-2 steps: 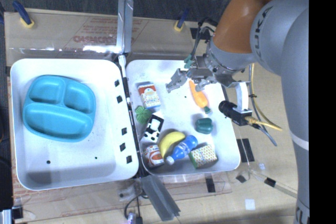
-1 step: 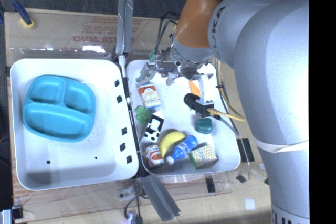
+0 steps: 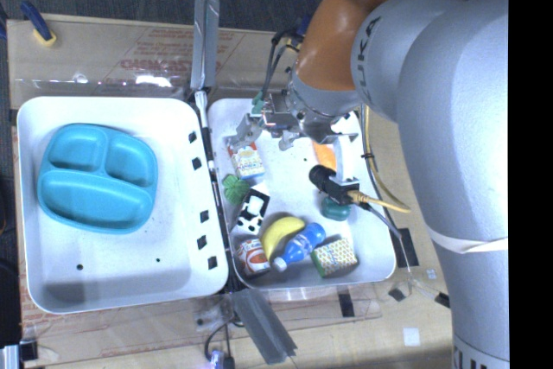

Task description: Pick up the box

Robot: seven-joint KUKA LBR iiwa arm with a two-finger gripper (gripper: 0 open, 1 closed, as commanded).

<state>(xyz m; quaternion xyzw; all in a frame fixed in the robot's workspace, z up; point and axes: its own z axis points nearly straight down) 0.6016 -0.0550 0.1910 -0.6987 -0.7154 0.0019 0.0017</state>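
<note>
Both bins look like smooth white plastic with a slight sheen. The blue divided tray in the left one is matt-ish moulded plastic. The arm's grey shell is smooth, semi-gloss, and its orange band is shinier. The box looks like printed cardboard, the banana waxy smooth, the bottle glossy blue plastic. The bench top under it all reads as flat brown cardboard or wood with printing on it.

two white bins, one blue tray, one banana.
</note>
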